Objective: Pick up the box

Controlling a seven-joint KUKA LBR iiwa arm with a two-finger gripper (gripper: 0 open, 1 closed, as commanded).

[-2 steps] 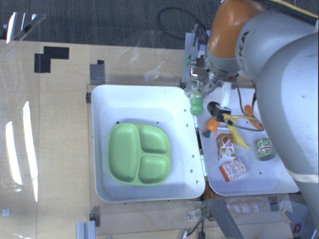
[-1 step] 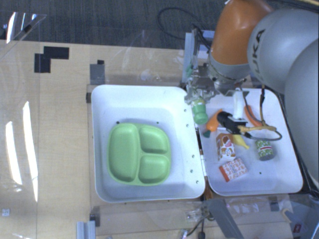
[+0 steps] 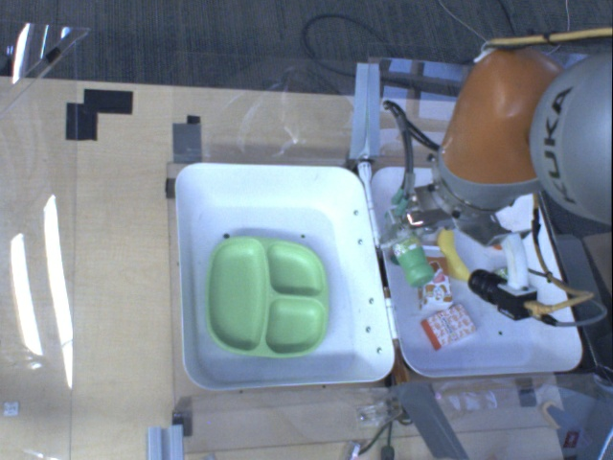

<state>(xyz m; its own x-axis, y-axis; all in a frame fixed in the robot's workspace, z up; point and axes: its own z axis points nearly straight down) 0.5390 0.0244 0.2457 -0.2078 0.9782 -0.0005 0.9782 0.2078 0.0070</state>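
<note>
Box (image 3: pixel 447 327) — red and white, lying flat — sits near the front of the right bin (image 3: pixel 498 357), just beside a second small carton (image 3: pixel 436 288). We see the gripper (image 3: pixel 412 220) low over that bin's left side, above a green bottle (image 3: pixel 415 263); what its grasp is like we cannot tell. A yellow banana (image 3: pixel 453 255) lies nearby. The left bin (image 3: pixel 278 185) holds a green divided plate (image 3: pixel 268 295).

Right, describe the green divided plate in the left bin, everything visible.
The green plate is a pale green, rounded-square tray with three compartments: one long section on its left side and two smaller ones on its right. It looks like smooth moulded plastic with raised dividers and a soft rim. It lies flat and upright on the floor of the left white bin, apart from the walls.
</note>
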